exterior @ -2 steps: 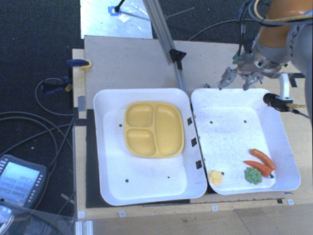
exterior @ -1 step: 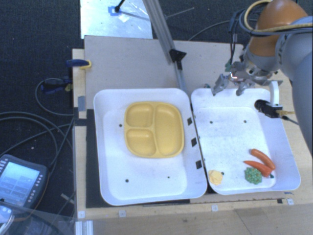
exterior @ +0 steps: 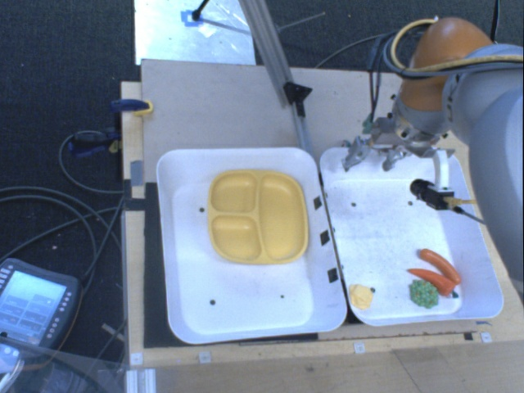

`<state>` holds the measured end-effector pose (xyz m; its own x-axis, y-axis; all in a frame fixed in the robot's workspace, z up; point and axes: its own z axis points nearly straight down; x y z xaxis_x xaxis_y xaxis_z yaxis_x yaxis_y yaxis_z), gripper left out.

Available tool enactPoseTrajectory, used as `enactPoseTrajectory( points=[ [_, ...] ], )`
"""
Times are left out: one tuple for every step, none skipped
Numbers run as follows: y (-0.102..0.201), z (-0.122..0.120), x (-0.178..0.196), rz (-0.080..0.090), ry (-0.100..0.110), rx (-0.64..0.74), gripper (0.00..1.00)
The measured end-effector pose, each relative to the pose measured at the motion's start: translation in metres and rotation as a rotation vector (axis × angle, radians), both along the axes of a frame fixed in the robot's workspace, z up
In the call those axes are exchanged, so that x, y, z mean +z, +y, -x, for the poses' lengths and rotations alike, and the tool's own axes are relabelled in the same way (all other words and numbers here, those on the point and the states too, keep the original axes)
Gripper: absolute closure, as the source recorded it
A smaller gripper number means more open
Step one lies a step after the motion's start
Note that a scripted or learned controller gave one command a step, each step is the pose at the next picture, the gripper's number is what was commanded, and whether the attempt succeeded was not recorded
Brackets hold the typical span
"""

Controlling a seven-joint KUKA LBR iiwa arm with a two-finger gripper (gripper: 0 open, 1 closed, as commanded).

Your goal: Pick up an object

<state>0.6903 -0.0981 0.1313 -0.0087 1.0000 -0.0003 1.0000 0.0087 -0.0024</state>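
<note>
Green broccoli (exterior: 423, 293) sits nearest, at the right bin's (exterior: 385, 244) front edge, beside two orange carrots (exterior: 437, 270) and a pale yellow piece (exterior: 361, 296) to their left. Behind them the bin floor lies bare. A yellow divided plate (exterior: 258, 216) rests in the left bin (exterior: 184, 301). Farthest back, the fingers (exterior: 373, 151) hang spread over the right bin's rear rim, pinching nothing, well apart from the food.
</note>
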Motion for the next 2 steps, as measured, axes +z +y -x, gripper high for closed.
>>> enactPoseTrajectory(
  points=[
    [-0.001,-0.002,0.015,0.002,-0.009,0.001,1.00],
    [0.007,-0.001,0.063,0.000,-0.010,0.000,1.00]
  ],
)
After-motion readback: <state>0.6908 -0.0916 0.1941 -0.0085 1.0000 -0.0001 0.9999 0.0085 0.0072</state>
